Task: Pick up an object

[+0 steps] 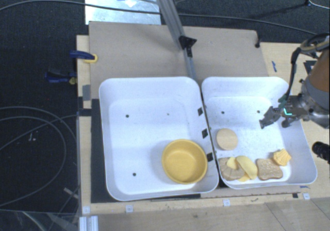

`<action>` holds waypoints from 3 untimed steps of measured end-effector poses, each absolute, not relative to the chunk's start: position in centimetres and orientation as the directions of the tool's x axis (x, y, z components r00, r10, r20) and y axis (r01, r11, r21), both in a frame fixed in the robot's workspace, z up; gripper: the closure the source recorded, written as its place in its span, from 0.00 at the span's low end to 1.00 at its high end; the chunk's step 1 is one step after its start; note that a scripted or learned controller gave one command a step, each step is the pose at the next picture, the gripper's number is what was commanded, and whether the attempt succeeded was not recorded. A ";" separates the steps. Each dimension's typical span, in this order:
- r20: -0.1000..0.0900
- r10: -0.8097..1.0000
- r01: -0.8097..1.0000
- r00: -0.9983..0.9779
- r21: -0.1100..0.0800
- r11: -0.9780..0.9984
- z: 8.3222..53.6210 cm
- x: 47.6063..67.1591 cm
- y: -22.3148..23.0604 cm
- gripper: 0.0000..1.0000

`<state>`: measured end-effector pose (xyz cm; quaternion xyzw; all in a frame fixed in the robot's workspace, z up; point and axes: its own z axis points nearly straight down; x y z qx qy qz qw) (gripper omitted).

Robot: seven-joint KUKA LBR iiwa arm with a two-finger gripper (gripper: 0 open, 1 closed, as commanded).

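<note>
End effector: over right bin, upper right area; fingers spread, nothing between them.
Food pieces: round cracker, banana, toast along near wall.
Left bin: yellow bowl.

Bowl in left bin; food pieces along right bin's front; gripper above right bin.

Two white bins sat side by side at centre frame. The left bin held a yellow bowl near its lower right corner. In the right bin, a round tan disc lay above a cluster of food pieces along the bottom edge. The gripper hovered over that bin's right side, nothing between its fingers.
</note>
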<state>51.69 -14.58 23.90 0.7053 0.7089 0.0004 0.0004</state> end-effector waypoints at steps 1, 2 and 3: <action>0.000 1.000 1.000 -0.005 0.002 0.005 23.9 51.7 -14.6 0.00; 0.001 1.000 1.000 -0.001 -0.004 0.001 17.8 51.5 -15.1 0.00; 0.001 1.000 1.000 0.000 -0.003 0.000 12.9 52.2 -15.6 0.00</action>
